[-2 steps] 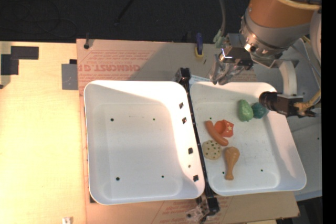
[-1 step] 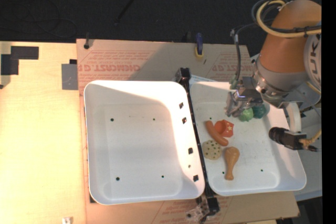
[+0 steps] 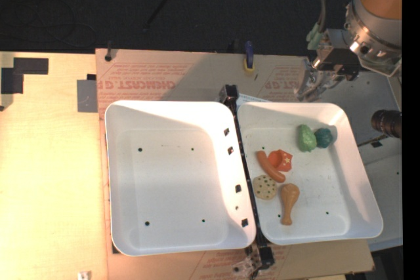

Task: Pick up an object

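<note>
The right bin (image 3: 357,167) holds several small toys. A green lump (image 3: 306,138) and a teal ball (image 3: 323,137) lie side by side near its far right. A red piece with a star (image 3: 283,159) rests against an orange sausage (image 3: 270,166) in the middle. A round speckled cookie (image 3: 265,187) and a tan drumstick (image 3: 288,201) lie nearer the front. My gripper (image 3: 307,90) hangs above the bin's far rim, up and left of the green lump, with nothing seen in it.
The left bin (image 3: 121,141) sits beside the right one, joined by black clips (image 3: 231,134). Brown cardboard (image 3: 164,79) lies under both bins. A pale wooden bench top (image 3: 46,174) extends to the left. A blue clamp (image 3: 249,56) stands at the back.
</note>
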Robot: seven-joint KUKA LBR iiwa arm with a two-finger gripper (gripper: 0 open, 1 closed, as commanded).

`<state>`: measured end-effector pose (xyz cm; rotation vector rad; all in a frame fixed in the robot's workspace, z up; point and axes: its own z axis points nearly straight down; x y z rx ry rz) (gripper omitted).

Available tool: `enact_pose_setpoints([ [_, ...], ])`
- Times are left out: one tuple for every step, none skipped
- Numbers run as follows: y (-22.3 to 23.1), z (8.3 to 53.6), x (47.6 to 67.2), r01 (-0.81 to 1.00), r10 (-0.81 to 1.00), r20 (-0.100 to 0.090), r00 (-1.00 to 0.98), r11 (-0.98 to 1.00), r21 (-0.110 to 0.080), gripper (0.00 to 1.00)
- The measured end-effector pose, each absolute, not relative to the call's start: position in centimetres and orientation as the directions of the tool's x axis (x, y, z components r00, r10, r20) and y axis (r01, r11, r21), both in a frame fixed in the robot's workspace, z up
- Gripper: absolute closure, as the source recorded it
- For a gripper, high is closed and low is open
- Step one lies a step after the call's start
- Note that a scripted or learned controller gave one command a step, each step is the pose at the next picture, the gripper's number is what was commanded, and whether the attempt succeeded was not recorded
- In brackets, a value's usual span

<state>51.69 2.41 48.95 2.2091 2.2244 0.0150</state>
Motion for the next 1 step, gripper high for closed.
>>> enact_pose_setpoints([
  [7.59,39.38,59.22,1.0,1.0,-0.001,-0.005,0.005,-0.006,1.0],
])
